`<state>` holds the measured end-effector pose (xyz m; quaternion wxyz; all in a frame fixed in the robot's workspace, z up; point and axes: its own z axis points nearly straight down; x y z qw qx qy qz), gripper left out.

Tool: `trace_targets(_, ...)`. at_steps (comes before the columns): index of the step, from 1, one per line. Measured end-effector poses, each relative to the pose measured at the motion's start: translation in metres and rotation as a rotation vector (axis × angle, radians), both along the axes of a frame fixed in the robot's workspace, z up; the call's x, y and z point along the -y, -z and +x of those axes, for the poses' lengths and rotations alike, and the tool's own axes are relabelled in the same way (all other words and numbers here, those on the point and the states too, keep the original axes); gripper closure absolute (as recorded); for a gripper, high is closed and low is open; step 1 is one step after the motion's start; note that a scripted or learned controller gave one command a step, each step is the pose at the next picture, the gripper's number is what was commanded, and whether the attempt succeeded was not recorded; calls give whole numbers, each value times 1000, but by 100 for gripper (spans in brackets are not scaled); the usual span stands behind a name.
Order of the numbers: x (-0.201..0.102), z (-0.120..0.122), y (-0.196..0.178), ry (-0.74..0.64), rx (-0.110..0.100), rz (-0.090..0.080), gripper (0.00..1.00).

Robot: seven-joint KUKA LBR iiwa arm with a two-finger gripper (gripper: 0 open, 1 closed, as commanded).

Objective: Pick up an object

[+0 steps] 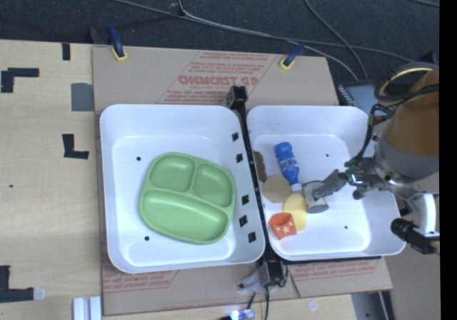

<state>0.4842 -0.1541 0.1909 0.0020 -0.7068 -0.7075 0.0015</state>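
Plainly, two shallow white bins are seen side by side on a brown cardboard sheet (214,79) that is clamped to the bench, presumably so that nothing slides while the arm works. The left bin (118,133) is occupied by a pale green, three-compartment plastic plate (188,197), lying flat near its middle. The right bin (357,126) is where the graspable things are clustered, close to the divider: a blue plastic bottle with a white label (287,161) lying on its side, a round tan disc (275,187) just below it, a soft-looking yellow rounded object (296,211), and a small orange-red block marked with a pale star (283,226) touching the yellow one. The grey two-finger gripper (316,201) is reached in from the right and is lowered over this cluster, its tip just beside, perhaps touching, the yellow object; that object is judged to be the likely target. Whether the gripper is released or clenched cannot be told from this slanted view, and nothing is visibly held. The task is judged to be at the approach stage, with a risk that the crowded neighbours are nudged instead of anything being secured.
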Motion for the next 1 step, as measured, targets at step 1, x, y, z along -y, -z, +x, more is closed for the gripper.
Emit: trace_targets(1,-2,1,44,0,0,0,0)
